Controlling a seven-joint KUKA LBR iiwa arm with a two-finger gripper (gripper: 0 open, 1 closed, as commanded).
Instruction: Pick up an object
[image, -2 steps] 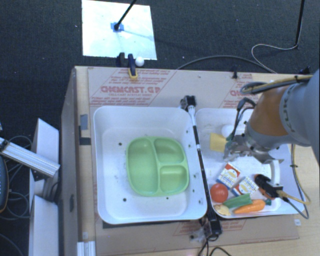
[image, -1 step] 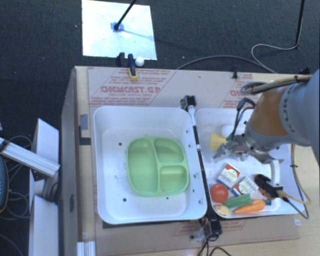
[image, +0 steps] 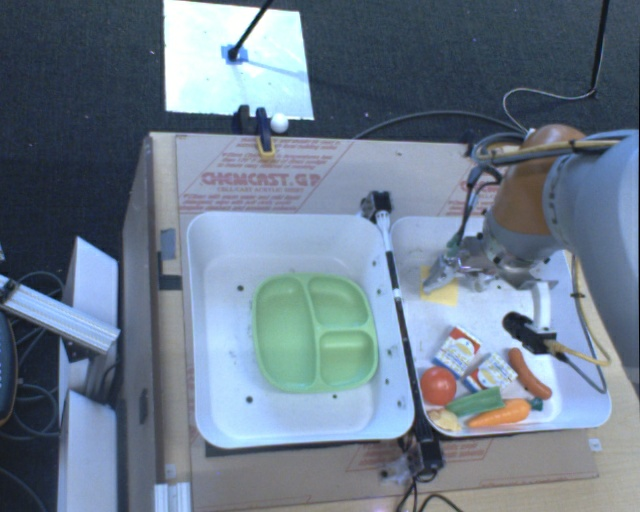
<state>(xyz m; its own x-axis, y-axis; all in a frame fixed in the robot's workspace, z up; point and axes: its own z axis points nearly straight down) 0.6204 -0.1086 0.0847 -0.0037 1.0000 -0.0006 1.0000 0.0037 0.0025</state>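
Observation:
My gripper (image: 443, 272) is low over the upper left part of the right bin (image: 590, 400). It sits right on top of a flat yellow piece (image: 443, 293), whose lower edge sticks out beneath it. Further down the same bin lie two small printed boxes (image: 458, 352) (image: 490, 372), a red tomato (image: 438, 385), a red sausage (image: 528, 373), an orange carrot (image: 500, 412) and a green vegetable (image: 474, 402). The grey arm with its orange band (image: 525, 195) covers the bin's upper right.
The left bin (image: 215, 300) holds a green divided plate (image: 315, 330). A black rail (image: 393, 285) runs between the two bins. Cables (image: 570, 350) trail from the arm across the right bin's right side.

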